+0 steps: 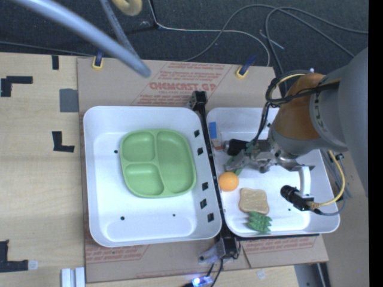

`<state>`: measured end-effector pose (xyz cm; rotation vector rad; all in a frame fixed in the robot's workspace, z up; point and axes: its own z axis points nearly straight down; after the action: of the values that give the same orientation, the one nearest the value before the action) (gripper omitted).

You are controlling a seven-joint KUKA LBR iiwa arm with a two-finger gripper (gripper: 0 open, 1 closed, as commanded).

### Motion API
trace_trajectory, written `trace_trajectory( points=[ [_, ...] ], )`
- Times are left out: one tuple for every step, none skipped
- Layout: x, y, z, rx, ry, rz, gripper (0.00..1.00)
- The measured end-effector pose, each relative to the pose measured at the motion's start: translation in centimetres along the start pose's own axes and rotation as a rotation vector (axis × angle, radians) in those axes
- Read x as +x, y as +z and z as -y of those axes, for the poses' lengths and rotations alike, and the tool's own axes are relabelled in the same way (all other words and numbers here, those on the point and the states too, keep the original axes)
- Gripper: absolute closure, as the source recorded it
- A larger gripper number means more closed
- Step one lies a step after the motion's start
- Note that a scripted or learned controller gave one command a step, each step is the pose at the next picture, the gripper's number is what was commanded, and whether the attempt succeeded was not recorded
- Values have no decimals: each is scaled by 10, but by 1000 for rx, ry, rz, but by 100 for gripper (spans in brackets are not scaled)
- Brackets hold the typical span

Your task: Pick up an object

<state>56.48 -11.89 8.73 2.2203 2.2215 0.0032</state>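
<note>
The right white bin (311, 223) holds an orange ball (228, 182), a tan slice of toast (254, 201) and a small green leafy toy (259, 222). My gripper (241, 161) reaches down into this bin from the right, just above and right of the orange ball. Its dark fingers point left toward the bin's left wall. Nothing shows clearly between them. The grey arm with its orange band (299, 109) covers the bin's right half.
The left white bin (99, 178) holds a green divided plate (158, 162). A black divider (206, 160) runs between the bins. Cables (311, 205) loop near the wrist over the right bin. Cardboard lies under both bins.
</note>
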Motion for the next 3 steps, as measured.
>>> trace_trajectory(
  points=[
    [1,-11,-1,-2,-2,-1,100],
    [-7,-60,3,0,1,1,100],
    [-3,-105,-4,0,-1,1,100]
  ],
)
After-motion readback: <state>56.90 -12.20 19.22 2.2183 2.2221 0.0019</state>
